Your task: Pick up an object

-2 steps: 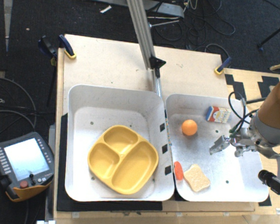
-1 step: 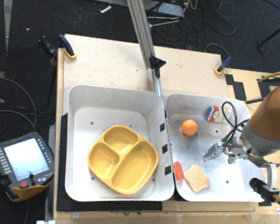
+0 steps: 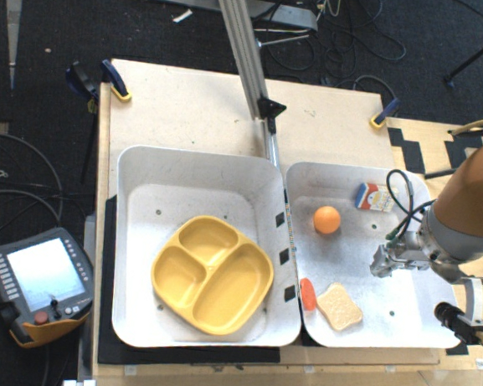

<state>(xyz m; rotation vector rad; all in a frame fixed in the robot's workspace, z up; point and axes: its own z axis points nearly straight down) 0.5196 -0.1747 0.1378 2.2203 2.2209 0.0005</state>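
The gripper (image 3: 389, 261) hangs over the right bin (image 3: 406, 324), toward that bin's right edge and about halfway between its far and near edges, with the grey arm (image 3: 467, 208) and its orange band rising behind it from the right. From this height the tool is small and blurred, so how it is set cannot be told, and nothing can be seen caught in it. Four things lie in the right bin. The orange ball (image 3: 327, 220) rests near the bin's middle, left of the gripper and a little farther back, well apart from it. The small red, white and blue carton (image 3: 374, 197) lies toward the far edge, behind the gripper and near the black cable that loops off the wrist. The slice of bread (image 3: 339, 307) sits toward the near edge, left of and nearer than the gripper, and just beside it the red-orange carrot piece (image 3: 307, 294) lies against the bin's left wall. In the left bin (image 3: 130, 220) a yellow divided plate (image 3: 212, 273) fills the near half.
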